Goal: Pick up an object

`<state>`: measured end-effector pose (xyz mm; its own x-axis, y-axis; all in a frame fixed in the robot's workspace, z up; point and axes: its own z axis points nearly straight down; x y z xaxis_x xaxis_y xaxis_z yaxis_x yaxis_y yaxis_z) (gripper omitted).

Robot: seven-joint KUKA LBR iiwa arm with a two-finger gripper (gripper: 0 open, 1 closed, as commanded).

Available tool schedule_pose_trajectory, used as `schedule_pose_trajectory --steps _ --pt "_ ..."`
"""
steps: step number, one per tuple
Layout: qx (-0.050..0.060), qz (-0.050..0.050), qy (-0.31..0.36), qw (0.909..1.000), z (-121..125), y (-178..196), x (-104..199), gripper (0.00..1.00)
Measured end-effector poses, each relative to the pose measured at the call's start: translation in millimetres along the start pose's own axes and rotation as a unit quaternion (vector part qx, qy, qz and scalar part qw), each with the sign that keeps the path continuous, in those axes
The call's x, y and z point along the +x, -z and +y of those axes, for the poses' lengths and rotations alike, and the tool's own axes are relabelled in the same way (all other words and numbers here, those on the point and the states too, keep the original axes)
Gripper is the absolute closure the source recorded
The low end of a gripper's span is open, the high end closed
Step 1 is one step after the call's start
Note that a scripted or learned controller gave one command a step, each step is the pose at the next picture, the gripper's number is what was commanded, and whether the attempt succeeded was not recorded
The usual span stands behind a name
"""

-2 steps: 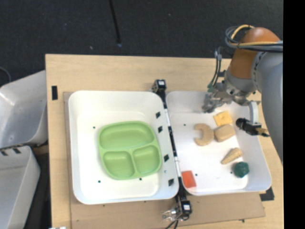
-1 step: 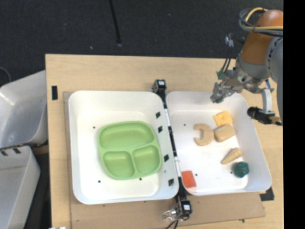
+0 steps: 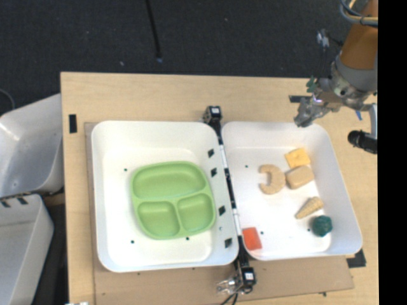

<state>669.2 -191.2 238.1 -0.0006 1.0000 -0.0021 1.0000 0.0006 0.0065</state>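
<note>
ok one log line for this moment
hand above right bin far edge, holding nothing seen | right bin: orange block, teal ball, four tan pieces | left bin: green tray

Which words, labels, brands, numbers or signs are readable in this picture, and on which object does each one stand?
None can be read. The green plastic divided tray, the orange block, the tan pieces and both shallow white bins bear no visible print. The small black tabs on the divider are too small to tell.

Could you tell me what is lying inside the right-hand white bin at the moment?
The right bin holds a yellow block, a tan C-shaped piece, a tan block, a tan wedge, a teal ball and an orange-red block. Nothing there appears covered.
</note>
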Motion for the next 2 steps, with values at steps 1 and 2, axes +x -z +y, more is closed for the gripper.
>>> schedule_pose_trajectory --steps 1,2 --pt "0.0 0.0 0.001 1.0 1 55 -1 1.0" --pt "0.003 0.001 0.002 1.0 -11 57 52 1.0"
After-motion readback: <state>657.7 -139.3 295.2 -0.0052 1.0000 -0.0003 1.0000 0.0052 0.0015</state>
